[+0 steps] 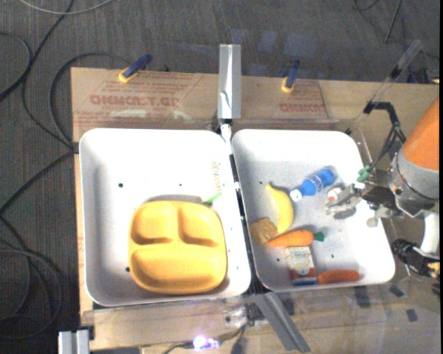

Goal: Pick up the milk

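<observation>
The milk (pixel 301 263) is a small carton lying flat near the front of the right bin (pixel 273 144), between an orange carrot and a blue strip at its front end. My gripper (pixel 342 201) hovers over the right side of that bin, above and to the right of the carton and well apart from it. Its metal fingers point left toward a blue bottle. Nothing lies between them.
Around the carton lie a carrot (pixel 292 238), a second orange carrot (pixel 338 276), a banana (pixel 282 204), a brown cookie-like piece (pixel 262 230) and a blue water bottle (pixel 315 181). The left bin (pixel 103 153) holds a yellow divided tray (pixel 179 247).
</observation>
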`<action>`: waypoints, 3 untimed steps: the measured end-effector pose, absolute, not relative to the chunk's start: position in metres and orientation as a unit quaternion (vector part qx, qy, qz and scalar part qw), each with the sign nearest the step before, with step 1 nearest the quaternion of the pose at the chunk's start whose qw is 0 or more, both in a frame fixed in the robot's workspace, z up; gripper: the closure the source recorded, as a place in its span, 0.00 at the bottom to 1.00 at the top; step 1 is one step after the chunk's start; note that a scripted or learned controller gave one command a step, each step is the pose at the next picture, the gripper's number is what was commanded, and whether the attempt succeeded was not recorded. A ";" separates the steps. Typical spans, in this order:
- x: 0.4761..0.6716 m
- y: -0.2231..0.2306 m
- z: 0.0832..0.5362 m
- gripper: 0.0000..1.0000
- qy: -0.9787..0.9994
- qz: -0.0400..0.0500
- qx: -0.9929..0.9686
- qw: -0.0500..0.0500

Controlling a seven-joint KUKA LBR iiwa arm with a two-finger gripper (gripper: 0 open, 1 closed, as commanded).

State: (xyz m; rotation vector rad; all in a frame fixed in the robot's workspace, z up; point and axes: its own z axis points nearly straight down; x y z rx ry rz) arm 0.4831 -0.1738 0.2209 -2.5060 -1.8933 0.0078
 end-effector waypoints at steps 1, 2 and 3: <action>0.483 -0.178 0.222 0.00 -0.630 0.003 -0.777 0.001; 0.483 -0.180 0.133 0.00 -0.576 0.002 -0.817 0.002; 0.483 -0.201 0.126 0.00 -0.599 0.002 -0.800 0.001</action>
